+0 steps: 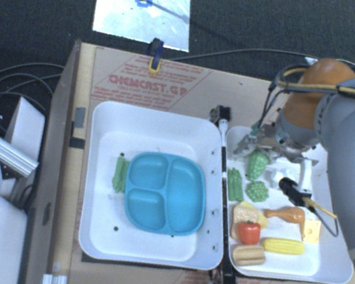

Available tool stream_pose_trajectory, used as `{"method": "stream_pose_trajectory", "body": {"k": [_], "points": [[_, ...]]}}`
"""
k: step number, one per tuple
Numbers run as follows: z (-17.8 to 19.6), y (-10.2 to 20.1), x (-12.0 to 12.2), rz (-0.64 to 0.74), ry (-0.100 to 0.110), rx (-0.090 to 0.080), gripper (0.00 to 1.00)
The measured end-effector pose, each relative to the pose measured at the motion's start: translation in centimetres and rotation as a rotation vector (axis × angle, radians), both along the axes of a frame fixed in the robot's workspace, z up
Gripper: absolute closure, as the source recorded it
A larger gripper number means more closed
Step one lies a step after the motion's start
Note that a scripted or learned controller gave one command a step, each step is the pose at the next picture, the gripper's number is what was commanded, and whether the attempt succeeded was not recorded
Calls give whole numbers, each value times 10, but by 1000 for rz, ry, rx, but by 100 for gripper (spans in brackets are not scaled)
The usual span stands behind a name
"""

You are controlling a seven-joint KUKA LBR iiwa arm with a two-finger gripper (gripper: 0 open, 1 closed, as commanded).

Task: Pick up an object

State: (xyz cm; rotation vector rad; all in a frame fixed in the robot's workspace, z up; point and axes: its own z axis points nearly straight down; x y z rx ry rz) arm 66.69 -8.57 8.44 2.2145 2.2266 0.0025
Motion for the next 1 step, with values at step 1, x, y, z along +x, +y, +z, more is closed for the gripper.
{"method": "stream_pose_trajectory", "body": {"k": [1], "points": [[11,-1,1,2,-2,-2,100]]}}
